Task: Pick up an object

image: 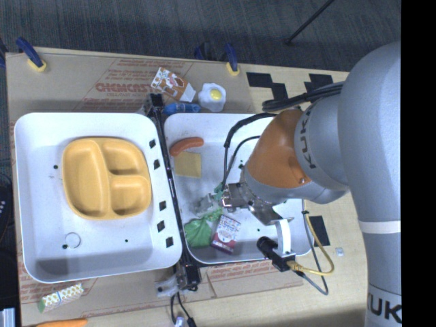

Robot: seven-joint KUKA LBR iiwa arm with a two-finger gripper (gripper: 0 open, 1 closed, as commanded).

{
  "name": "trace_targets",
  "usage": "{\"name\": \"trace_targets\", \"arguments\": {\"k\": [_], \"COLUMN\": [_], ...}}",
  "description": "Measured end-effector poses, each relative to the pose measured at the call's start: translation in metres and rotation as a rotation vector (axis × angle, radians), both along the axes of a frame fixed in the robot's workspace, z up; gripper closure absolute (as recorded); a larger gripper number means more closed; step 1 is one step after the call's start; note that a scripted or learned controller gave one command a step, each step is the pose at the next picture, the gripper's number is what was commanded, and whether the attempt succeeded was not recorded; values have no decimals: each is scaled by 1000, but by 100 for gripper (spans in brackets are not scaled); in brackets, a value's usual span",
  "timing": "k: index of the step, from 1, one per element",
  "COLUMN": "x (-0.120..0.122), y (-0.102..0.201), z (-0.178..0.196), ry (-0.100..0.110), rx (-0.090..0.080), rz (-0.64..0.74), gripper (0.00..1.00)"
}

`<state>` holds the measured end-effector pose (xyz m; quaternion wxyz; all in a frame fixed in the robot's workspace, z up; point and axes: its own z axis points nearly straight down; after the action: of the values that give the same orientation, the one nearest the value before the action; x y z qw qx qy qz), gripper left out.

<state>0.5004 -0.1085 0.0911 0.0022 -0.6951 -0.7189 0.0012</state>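
Your arm (286, 159) hung low over the right bin (204, 122), its hand (228, 197) down among the clutter near the bin's front wall; how it stood I could not tell. A red-and-white packet (227, 233) and green item (199, 231) lay just below it. You looked mid-reach; next you needed a clean close and lift.

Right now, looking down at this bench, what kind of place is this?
Probably a robotics lab set up for grasping trials. A grey robot arm reaches into one of two white bins, toy food like a sausage lies inside, and blue clamps hold the cardboard down.
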Motion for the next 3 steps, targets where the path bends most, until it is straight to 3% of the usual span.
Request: {"name": "trace_targets", "arguments": {"k": [1,2,3], "x": [-25,-24,3], "y": [-1,7,15], "z": [0,0,0], "ry": [0,-1,0], "rx": [0,-1,-1], "rz": [-33,-549,-455], "gripper": [0,0,0]}}
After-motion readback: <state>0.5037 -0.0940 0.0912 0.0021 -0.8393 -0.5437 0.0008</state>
